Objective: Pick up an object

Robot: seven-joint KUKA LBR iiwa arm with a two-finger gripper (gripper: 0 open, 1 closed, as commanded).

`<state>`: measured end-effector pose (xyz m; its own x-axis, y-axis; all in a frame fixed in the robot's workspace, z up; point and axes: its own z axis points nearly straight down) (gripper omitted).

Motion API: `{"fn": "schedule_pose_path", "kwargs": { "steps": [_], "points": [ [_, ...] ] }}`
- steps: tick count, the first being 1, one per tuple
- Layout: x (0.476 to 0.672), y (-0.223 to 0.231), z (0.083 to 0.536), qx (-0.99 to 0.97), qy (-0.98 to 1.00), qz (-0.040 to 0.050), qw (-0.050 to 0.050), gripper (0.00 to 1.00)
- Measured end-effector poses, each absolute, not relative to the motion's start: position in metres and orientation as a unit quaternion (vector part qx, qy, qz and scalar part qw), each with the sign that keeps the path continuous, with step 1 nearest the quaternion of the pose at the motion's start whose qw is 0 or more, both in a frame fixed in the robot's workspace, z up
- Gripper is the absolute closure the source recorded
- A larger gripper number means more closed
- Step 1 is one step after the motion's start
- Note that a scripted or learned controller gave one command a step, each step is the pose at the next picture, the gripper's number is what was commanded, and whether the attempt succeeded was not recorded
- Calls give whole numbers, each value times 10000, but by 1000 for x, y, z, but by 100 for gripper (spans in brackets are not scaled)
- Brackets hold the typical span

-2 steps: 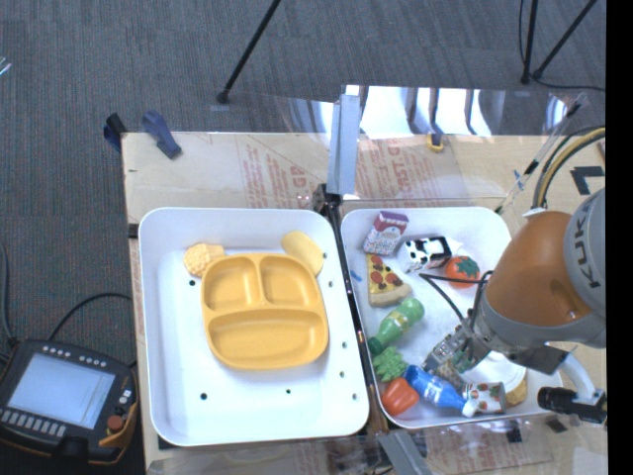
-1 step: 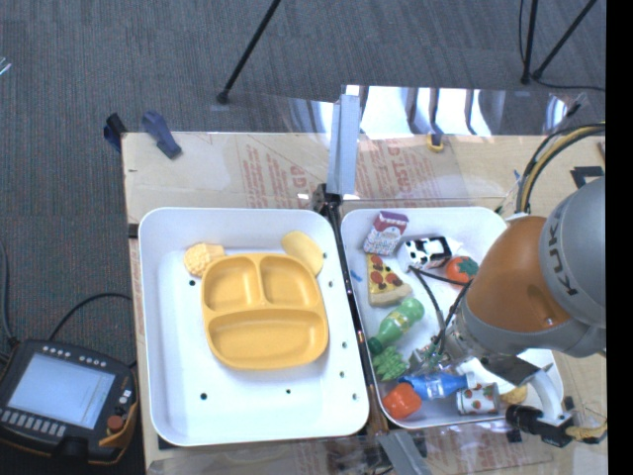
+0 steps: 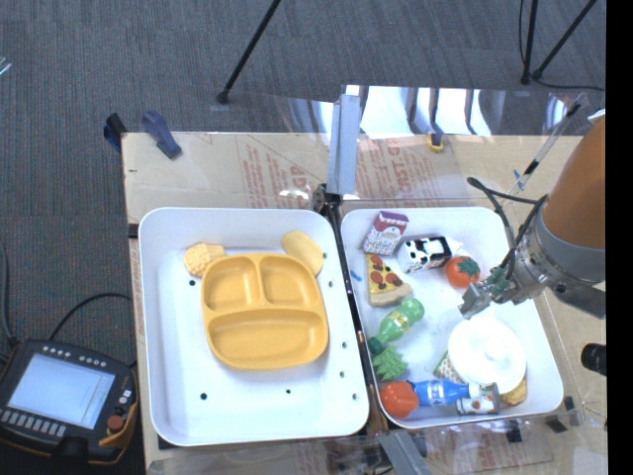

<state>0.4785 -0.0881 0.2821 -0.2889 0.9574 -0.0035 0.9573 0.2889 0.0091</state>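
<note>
Camera view | claw (image 3: 482, 297) hangs low over right bin (image 3: 514, 228), between tomato (image 3: 461, 271) and white lid (image 3: 485, 350) | grip state cannot be told, nothing seen held | likely target tomato lies just beside, in that bin.

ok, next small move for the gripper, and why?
Probably lower straight down. The gripper hovers over the right bin between the tomato and white plate, holding nothing I can see, so descending toward the tomato seems the likeliest pick.
</note>
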Motion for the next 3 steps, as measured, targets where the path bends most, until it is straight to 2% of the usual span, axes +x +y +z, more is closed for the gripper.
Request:
{"fn": "schedule_pose_path", "kwargs": {
  "steps": [1,2,3],
  "points": [
    [471,-111,102,5731,8194,-33,-84,100],
    [509,-114,246,6301,7765,13,24,100],
    [535,-117,88,6736,7391,-9,-19,100]
  ]
}}
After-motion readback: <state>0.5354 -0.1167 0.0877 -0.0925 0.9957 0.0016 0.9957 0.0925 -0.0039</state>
